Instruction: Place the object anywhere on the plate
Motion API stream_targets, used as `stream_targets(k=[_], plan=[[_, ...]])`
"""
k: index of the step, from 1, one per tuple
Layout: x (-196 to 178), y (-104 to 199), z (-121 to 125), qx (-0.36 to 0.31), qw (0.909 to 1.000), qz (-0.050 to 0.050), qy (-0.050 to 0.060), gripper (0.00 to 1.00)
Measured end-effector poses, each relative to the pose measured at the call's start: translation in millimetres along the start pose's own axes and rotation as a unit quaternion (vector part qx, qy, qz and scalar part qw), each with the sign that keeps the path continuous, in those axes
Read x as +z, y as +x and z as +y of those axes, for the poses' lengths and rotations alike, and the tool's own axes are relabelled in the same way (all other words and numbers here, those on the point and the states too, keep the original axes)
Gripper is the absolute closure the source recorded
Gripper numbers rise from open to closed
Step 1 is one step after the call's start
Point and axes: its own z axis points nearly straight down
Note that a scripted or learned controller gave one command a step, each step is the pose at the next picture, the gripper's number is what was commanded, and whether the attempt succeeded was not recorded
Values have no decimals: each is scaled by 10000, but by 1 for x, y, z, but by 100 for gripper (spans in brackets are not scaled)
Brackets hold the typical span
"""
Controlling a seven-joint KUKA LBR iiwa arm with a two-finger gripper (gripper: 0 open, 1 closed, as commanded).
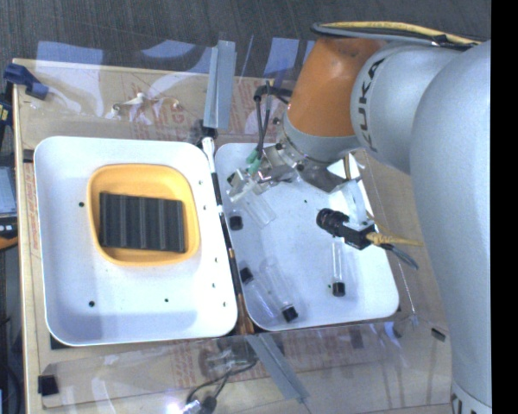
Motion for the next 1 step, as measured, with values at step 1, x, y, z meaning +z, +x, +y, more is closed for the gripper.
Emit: stream_targets(k=[1], plan=[[24,24,30,-1016,9948,-4,-7,100]])
